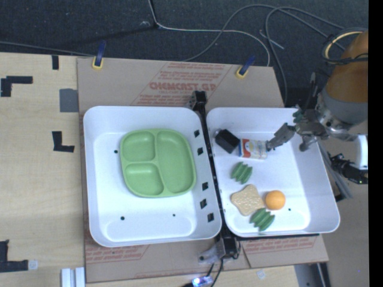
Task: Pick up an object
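Gripper (291,137) hangs open over the right white plastic bin (317,190), one dark finger just beside the small white carton (254,149); contact is hard to judge. In the left white bin (96,178) lies a green compartment plate (158,162). At the carton's 9 o'clock sits a black block (227,140); at 6 o'clock, a green ridged piece (242,172), tan toast slice (247,200), orange ball (275,200).

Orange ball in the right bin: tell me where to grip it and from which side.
Take the orange ball across its middle, coming straight down. It is round, so any width fits; the tan slice touches its left, so place the fingers front and back.
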Controlling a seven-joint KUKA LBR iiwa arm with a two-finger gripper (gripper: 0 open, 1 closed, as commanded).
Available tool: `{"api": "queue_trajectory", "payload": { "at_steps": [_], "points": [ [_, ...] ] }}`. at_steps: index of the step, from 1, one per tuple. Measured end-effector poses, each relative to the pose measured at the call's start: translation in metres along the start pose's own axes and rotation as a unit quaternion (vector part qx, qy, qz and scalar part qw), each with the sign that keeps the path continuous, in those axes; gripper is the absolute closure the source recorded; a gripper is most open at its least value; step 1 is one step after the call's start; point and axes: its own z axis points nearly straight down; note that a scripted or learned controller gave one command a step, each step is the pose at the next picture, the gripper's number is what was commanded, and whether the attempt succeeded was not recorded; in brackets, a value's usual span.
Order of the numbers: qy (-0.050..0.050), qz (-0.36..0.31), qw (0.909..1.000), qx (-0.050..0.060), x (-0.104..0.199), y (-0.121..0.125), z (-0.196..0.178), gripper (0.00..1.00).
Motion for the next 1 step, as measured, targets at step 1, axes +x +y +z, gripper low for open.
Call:
{"api": "queue_trajectory", "payload": {
  "at_steps": [1],
  "points": [
    [-0.001,-0.002,1.0,-0.006,0.0003,0.0027,-0.007,0.0]
  ]
}}
